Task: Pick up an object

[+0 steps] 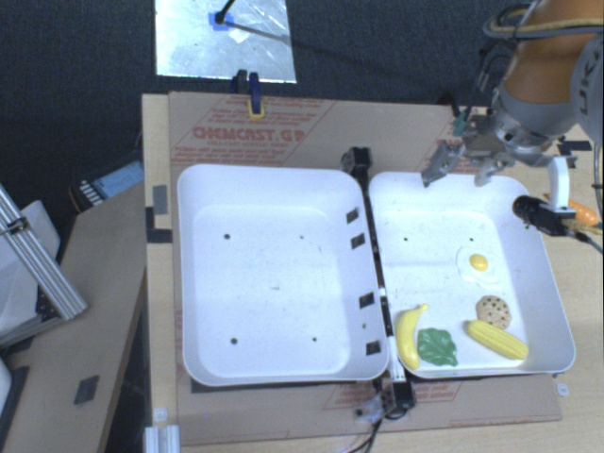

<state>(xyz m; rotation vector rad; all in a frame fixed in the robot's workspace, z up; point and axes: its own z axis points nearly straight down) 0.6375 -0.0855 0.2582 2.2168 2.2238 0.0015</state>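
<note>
1. White plastic bins sit side by side on the table; the right bin (429, 243) carries all the candidates, the left bin (274, 272) is not our concern.
2. Our choices cluster at the right bin's near end: a banana (409, 336) by the divider, a green leaf (438, 347) touching it, a cookie (493, 310), a corn cob (497, 340) just below the cookie, and a fried egg (477, 263) a little farther up.
3. We judge the step in hand to be the approach, since the hand (462, 166) hangs over the far rim of the right bin, well apart from every object.
4. To do it well, we should pick one target and commit; the corn cob or banana looks easiest, being rounded and raised, while the egg and leaf lie flat and may slip under the fingers.
5. We would line the fingers across the short axis of the chosen item, descend straight, and avoid the spot where banana and leaf touch, lest we nudge both.
6. Keeping clear of the bin wall matters too, as the corn lies near the near-right corner.
7. The hand appears spread, its two fingers (436, 168) standing apart with bare space between them; it holds nothing and touches nothing.
</note>
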